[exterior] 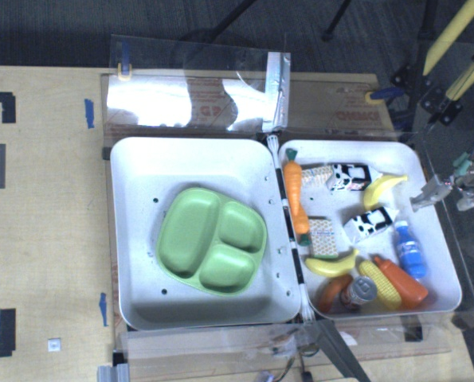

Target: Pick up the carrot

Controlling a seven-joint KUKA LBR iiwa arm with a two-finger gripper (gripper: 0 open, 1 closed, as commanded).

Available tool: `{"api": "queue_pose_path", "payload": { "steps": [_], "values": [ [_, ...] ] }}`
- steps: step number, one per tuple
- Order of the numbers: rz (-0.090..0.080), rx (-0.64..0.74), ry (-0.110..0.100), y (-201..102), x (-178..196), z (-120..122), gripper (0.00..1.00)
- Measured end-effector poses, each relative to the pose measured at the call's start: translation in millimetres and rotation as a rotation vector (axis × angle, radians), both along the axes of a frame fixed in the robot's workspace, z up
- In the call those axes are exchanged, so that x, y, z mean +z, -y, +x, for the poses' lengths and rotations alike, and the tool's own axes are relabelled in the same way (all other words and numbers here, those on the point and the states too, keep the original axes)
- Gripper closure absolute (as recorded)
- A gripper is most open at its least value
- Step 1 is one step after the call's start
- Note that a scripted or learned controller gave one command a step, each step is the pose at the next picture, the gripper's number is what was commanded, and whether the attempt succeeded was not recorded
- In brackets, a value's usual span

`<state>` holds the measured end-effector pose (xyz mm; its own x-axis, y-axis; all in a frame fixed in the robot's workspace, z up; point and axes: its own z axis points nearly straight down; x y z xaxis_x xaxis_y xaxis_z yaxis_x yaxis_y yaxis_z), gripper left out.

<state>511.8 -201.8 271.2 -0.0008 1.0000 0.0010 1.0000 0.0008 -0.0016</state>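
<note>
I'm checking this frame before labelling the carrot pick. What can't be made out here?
- End effector, camera view: at the right rim of the right bin, small and blurred; finger state unreadable.
- Carrot: lies along the right bin's left wall; whether it touches the wall is unclear.
- Items under the corn: overlapped, too cluttered to identify.

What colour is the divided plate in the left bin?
Light green; the divided plate shows plainly in the camera view.

A robotics lab. Two white bins (133, 213) sit on a wooden desk (37, 213) marked with tape squares. Stand legs (344, 6) cross the dark carpet (101, 6) behind it.
</note>
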Motion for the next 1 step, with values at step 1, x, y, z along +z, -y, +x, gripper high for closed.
{"api": "queue_pose_path", "payload": {
  "steps": [1],
  "values": [
    [0.000, 0.347, 0.002, -54.3, -95.0, -32.3, 0.00]
  ]
}}
